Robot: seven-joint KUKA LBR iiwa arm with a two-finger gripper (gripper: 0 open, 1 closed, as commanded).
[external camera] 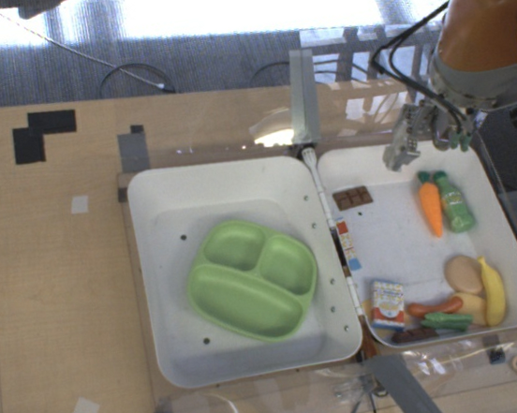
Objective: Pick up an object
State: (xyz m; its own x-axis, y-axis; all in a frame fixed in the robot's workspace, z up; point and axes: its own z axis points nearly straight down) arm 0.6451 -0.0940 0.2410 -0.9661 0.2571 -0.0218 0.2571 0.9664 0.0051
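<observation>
My gripper hangs over the far edge of the right bin, with nothing between its fingers that I can see. Just below and right of it lie an orange carrot and a green bottle, side by side. A brown chocolate bar lies to the gripper's lower left. At the near end of the bin sit a small juice carton, a beige egg-shaped piece, a yellow banana, a red chilli and a green pod.
The left bin holds a green divided plate. A thin striped stick lies along the rim between the bins. A metal post stands behind the divider. The grey and orange arm fills the upper right.
</observation>
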